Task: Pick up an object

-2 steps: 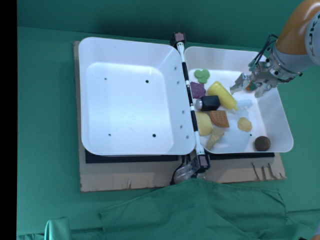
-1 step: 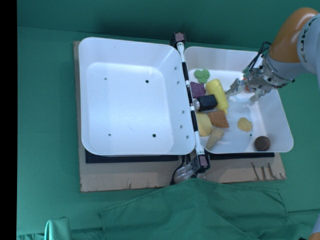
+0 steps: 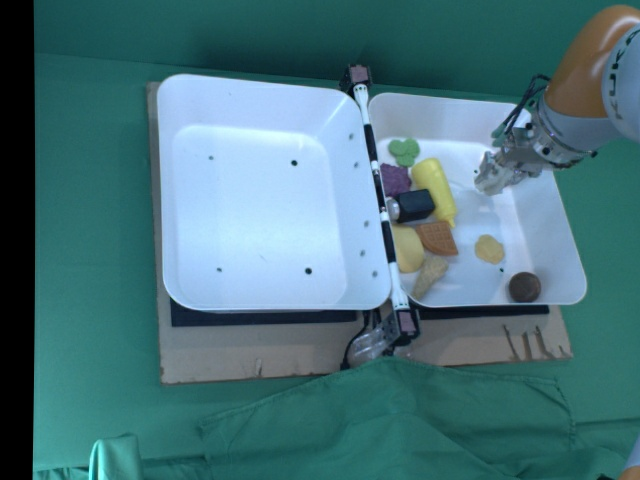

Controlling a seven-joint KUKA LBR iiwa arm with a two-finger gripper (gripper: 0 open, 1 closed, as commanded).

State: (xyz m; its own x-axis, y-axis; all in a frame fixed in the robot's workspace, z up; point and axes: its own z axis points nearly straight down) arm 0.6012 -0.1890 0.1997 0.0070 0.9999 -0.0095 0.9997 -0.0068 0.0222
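Green cloth-covered bench (image 3: 90, 218), two white bins on cardboard.
No readable writing anywhere. Gripper (image 3: 492, 180) hovers at the right bin's (image 3: 560, 233) two o'clock; finger state unclear. Toy foods cluster at nine o'clock; brown ball (image 3: 524, 287) at five.

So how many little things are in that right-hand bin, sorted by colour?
Yellow: 3
Green: 1
Purple: 1
Black: 1
Orange: 1
Tan: 1
Brown: 1
Total: 9
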